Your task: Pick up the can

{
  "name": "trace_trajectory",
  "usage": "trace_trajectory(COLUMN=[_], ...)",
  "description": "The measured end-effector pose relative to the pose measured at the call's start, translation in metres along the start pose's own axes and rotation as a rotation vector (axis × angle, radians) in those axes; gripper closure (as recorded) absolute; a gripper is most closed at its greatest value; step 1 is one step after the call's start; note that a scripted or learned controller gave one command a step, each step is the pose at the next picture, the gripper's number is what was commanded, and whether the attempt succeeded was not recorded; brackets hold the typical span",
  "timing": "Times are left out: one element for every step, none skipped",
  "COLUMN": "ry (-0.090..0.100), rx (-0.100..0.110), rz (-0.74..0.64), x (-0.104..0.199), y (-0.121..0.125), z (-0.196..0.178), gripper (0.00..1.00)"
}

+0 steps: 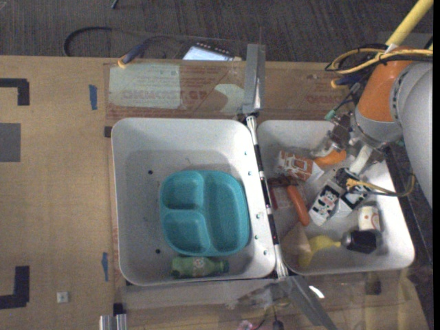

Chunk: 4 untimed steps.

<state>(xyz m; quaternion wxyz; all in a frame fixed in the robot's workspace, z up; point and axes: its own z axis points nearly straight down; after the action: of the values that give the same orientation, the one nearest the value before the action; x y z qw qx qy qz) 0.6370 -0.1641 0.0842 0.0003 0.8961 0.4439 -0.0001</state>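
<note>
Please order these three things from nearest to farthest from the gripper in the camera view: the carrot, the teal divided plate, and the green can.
Measured from the gripper, in the right bin's upper part:
1. The carrot, in the right bin, near its left wall.
2. The teal divided plate, in the middle of the left bin.
3. The green can, lying on its side along the left bin's lower wall, below the plate.

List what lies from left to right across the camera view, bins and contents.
Left bin → teal divided plate → orange carrot-like stick → yellow banana-like piece → black object → grey arm with orange band.
</note>
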Motion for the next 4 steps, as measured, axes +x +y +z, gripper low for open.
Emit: trace_trajectory(ry=[0.002, 0.001, 0.001, -0.001], rx=[0.003, 0.004, 0.004, 0.003], rz=[0.106, 0.267, 0.266, 0.226], x=[-0.012, -0.024, -0.024, -0.038], y=[-0.010, -0.010, -0.010, 0.027], z=[0.000, 0.000, -0.009, -0.075], gripper=[0.00, 0.00, 1.00, 1.00])
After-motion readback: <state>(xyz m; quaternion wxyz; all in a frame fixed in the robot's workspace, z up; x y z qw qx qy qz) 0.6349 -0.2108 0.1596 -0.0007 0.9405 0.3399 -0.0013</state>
